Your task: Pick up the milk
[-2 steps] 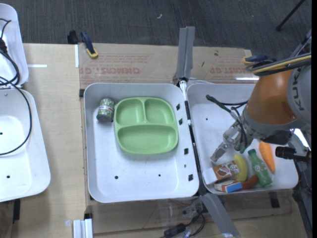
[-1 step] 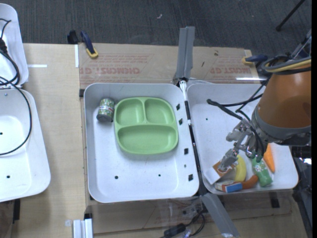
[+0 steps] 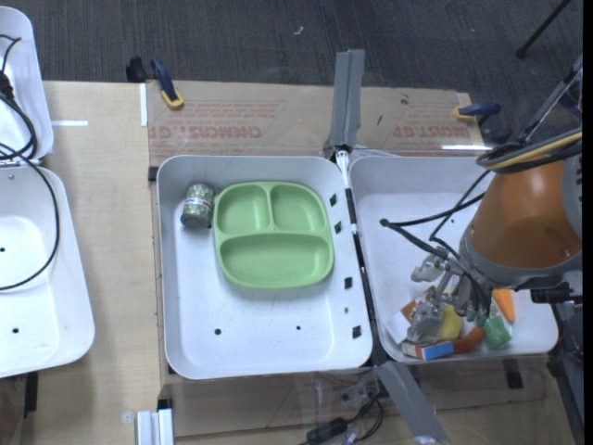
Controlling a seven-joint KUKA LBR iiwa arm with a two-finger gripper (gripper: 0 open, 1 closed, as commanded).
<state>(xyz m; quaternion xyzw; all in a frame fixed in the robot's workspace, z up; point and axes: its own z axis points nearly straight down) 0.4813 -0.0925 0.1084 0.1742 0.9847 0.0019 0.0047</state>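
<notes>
We see the gripper (image 3: 432,315) low in the right bin's (image 3: 389,193) front corner, over a heap of toy food. We cannot make out its grasp. The milk (image 3: 434,349) (a small carton, probably) looks light and stiff; grip its flat sides.

Even, fairly bright overhead light falls on both white bins (image 3: 185,341), casting soft faint shadows, with slight softness and mild glare on the plastic.
</notes>
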